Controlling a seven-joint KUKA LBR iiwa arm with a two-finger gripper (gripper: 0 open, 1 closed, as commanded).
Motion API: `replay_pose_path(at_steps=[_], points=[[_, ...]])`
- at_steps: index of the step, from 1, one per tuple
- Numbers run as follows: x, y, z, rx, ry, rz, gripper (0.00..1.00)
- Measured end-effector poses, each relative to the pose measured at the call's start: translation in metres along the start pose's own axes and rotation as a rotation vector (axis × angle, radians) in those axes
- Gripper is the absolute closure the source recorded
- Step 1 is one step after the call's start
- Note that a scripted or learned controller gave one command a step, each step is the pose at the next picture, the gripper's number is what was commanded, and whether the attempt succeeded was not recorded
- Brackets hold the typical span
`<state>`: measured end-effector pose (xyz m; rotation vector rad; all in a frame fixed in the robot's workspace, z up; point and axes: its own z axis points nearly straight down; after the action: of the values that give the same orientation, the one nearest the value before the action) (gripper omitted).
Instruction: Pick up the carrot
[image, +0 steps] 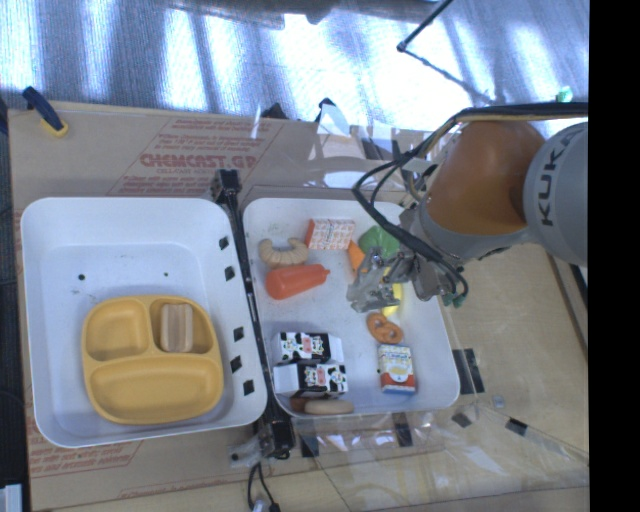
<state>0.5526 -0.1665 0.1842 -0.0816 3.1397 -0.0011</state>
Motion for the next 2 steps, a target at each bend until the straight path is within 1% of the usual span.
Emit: replay_pose_path(at_steps=[1,2], points=[[-0.0212,-0.0443,0.0924,0.000,-0.001,-0.241,1.00],[-0.0212,-0.0442,0.0922,0.000,-0.001,-0.241,0.00]])
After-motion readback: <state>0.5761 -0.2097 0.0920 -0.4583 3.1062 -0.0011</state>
